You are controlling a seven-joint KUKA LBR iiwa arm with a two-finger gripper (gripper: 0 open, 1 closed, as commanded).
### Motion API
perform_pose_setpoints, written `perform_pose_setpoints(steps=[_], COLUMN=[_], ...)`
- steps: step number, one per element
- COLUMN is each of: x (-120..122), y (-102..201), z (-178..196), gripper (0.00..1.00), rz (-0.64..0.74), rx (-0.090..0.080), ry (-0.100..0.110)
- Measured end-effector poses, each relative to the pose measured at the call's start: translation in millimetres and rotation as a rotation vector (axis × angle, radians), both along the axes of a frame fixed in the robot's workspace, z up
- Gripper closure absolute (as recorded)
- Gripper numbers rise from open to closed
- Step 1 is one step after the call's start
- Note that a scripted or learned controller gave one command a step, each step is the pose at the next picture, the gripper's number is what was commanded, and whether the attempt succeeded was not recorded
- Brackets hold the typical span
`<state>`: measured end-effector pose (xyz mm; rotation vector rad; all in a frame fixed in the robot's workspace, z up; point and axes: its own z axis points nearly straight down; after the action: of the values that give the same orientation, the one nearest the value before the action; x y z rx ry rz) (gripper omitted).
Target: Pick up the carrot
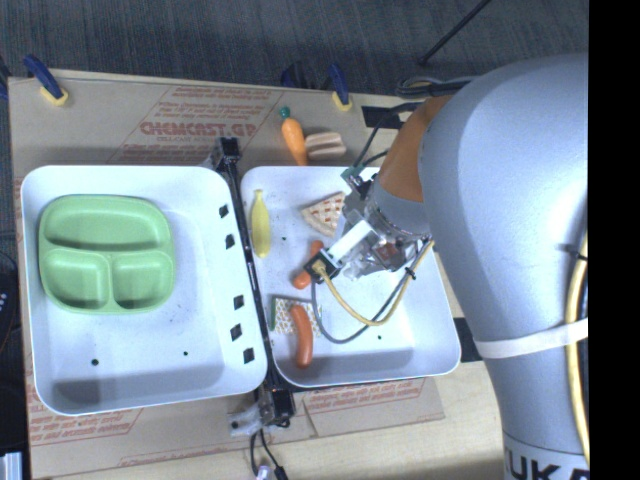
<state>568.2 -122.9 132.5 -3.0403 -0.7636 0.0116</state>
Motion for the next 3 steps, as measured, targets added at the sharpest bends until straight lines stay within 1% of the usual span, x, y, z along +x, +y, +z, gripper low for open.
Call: perform_pose_setpoints(steps=[1, 2, 3], x=[-17.5, -92.9, -92.0], y=[-34.9, 16.9, 97.5], z=[74.3, 56.7, 119.0], gripper=[1.00, 1.00, 1.00], rz=[-0.145, -0.133, -0.255], rx=[-0.002, -0.002, -0.003], ry=[-0.005, -0.001, -0.003])
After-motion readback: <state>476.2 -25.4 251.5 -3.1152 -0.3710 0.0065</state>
